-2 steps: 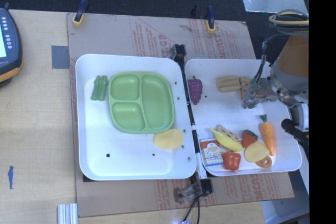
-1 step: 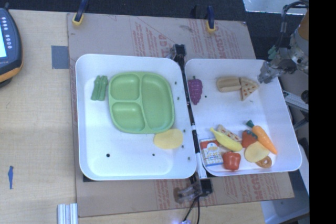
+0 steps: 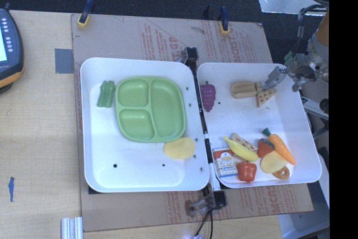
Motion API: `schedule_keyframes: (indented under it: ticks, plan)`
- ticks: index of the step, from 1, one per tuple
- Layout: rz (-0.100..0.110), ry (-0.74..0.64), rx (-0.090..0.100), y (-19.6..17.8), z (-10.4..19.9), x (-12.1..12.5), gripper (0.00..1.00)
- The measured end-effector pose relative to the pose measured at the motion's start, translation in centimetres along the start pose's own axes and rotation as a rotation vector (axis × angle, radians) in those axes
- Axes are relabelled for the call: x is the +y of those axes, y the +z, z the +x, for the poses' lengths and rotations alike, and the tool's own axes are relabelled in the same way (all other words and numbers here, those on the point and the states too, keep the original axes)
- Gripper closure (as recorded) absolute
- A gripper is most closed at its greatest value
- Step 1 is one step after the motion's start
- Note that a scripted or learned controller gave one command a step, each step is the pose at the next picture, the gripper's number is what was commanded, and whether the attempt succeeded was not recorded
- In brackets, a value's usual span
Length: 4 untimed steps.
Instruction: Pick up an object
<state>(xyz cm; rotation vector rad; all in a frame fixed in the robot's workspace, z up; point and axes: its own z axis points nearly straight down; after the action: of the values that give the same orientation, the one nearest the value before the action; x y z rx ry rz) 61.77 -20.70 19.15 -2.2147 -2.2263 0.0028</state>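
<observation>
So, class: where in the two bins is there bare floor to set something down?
Left bin: the strip below the green plate and yellow chip. Right bin: the middle, between grapes and carrot. Its lower corner is crowded.

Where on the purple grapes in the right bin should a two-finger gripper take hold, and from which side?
Grip the purple grapes across the narrow width at mid-body, coming straight down from above. The bunch lies flat and elongated, running up-down in the view, close to the right bin's left wall, so a sideways approach from the left looks blocked; the tapered lower tip would likely slip.
</observation>
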Motion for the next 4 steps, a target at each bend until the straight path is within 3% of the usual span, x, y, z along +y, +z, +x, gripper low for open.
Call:
schedule_keyframes:
  ticks: [1,2,3,4]
  plan:
    - [0.008,0.0,0.002,10.6,0.4,-1.0,0.0]
    - [0.024,-0.002,0.0,10.3,2.9,3.4,0.0]
    - [0.005,-0.003,0.001,10.0,6.9,3.9,0.0]
    - [0.008,-0.001,-0.002,10.0,9.3,3.8,0.0]
